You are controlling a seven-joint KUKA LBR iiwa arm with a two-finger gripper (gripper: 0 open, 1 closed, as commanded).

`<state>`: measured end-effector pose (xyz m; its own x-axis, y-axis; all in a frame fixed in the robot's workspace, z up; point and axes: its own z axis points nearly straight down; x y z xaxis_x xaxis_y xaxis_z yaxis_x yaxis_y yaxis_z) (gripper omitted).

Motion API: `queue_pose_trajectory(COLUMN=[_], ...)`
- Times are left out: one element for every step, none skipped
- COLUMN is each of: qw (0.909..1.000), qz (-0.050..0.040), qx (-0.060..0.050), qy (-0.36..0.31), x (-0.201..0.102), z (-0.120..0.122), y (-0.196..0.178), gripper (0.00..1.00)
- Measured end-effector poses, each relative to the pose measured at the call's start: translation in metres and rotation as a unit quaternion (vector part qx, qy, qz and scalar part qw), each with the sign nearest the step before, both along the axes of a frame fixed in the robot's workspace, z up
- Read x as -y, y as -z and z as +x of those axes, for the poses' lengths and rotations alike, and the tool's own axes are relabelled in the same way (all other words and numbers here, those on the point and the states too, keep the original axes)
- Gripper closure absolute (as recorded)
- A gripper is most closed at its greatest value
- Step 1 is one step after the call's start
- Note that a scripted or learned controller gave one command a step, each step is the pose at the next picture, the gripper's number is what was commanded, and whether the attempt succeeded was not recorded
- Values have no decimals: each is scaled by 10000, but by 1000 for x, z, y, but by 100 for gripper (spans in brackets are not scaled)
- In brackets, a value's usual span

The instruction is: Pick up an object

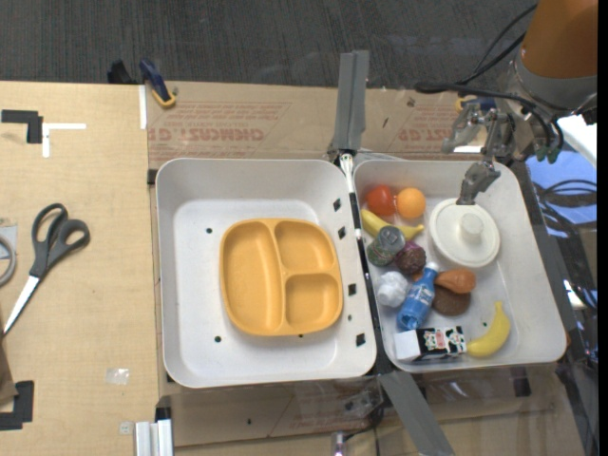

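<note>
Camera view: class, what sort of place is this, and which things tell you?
Probably a robotics lab bench: a robot arm over two white bins, toy food like a banana, and scissors lying nearby.

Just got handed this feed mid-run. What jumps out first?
The yellow divided plate lies alone in the left bin. The right bin is crowded: a white lidded bowl, a red ball and an orange ball near its back, a blue bottle, and a banana at the front. The arm's hand hangs above the bowl's far edge.
</note>
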<state>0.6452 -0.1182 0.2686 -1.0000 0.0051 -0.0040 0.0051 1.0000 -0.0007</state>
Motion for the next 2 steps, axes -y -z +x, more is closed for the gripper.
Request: queue_pose_trajectory(qw=[9962,9915], qz=[3,2], qx=[-3,36], qy=[874,1303], x=[31,33], z=[-63,-82], y=[69,171], gripper=[0,0])
